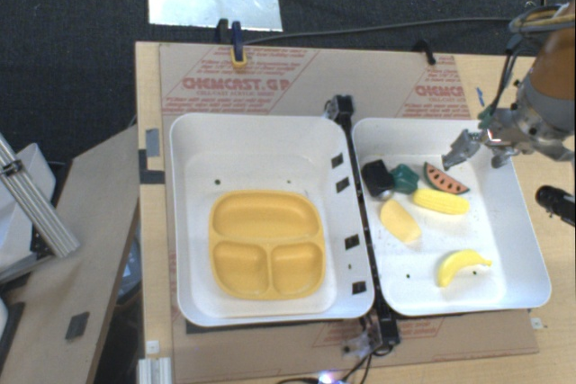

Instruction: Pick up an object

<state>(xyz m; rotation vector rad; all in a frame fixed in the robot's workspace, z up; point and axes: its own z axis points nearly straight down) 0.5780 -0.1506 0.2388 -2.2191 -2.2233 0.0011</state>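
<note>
The right bin [513, 193] holds several toy foods: a watermelon slice [447, 180], a corn cob [440, 201], a pale yellow lump [400, 220], a banana [462, 265], a green piece [404, 179] and a black piece [375, 176]. My gripper [479, 150] hangs over the bin's far right part, above and to the right of the watermelon slice. Its two fingers stand spread apart, with nothing between them.
The left bin [193, 148] carries a yellow divided plate [266, 243]. A black divider with clips [353, 211] runs between the bins. A blue clamp [236, 40] sits at the bench's far edge, and a cable crosses behind the bins.
</note>
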